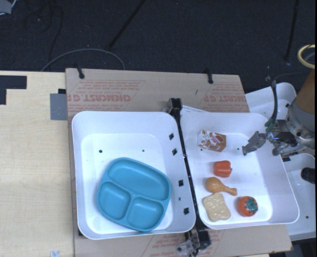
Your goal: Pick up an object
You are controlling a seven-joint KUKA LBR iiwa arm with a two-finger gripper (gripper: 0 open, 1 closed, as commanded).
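Observation:
The right bin [273,194] holds several toy foods. A brown and white packet [212,140] lies at its back. A red pepper [222,168] sits mid-bin, with a tan drumstick [219,186] just in front of it. A beige bread slice [217,206] and a red tomato with a green top [247,206] lie near the front wall. My gripper [268,145] hovers over the bin's right side, to the right of the packet and pepper. It is open, and nothing sits between its fingers.
The left bin [89,143] holds a blue divided plate [134,193]. A black divider [181,165] runs between the two bins. Cardboard [148,90] lies under both. A wooden tabletop [24,170] extends to the left.

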